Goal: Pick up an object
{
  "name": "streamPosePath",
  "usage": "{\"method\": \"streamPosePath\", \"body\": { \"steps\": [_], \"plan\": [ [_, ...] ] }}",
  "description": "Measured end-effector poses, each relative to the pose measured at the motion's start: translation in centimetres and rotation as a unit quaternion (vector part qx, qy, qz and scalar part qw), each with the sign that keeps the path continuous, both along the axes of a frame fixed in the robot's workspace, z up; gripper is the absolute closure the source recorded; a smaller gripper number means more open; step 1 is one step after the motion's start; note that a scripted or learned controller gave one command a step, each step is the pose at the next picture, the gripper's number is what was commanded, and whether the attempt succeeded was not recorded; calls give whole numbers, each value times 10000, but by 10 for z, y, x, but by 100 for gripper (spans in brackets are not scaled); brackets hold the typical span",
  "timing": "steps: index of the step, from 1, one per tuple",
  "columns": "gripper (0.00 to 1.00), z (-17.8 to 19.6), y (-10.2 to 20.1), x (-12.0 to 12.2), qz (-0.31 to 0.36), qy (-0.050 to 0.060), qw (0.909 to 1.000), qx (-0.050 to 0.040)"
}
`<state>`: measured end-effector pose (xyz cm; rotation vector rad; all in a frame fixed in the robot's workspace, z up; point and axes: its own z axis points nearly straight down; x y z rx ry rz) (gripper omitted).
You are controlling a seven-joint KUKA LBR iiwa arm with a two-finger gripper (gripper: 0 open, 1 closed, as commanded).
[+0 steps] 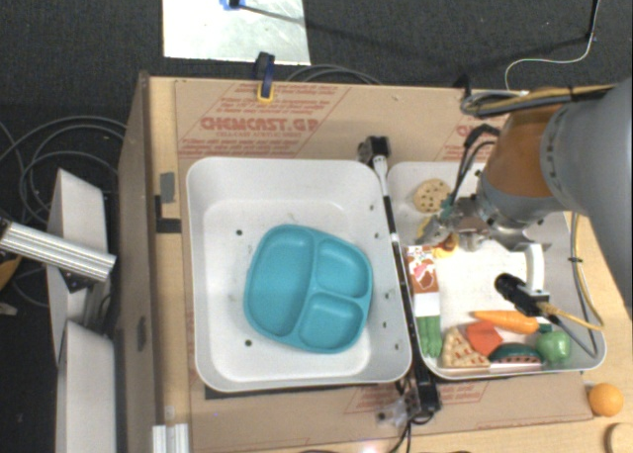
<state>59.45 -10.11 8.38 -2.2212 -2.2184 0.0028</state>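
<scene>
Lying lengthwise left-right: carrot [506,321]; tip rightward

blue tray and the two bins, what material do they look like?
Blue tray: looks like moulded plastic, matte to satin, with an even teal colour, rounded dividers and soft highlights.
Left bin and right bin: probably thin formed plastic, smooth white, with rounded corners and a rolled rim. The finish looks slightly glossy, but painted metal cannot be ruled out from this view.
</scene>
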Motion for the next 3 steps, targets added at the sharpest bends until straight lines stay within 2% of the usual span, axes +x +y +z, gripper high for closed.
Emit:
{"method": "streamPosePath", "body": {
  "steps": [1, 2, 3],
  "plan": [
    [0, 2, 16, 52, 41, -50, 10000, -2],
    [0, 0, 11, 28, 9, -14, 10000, -6],
    [0, 2, 13, 56, 33, -40, 10000, -3]
  ]
}}
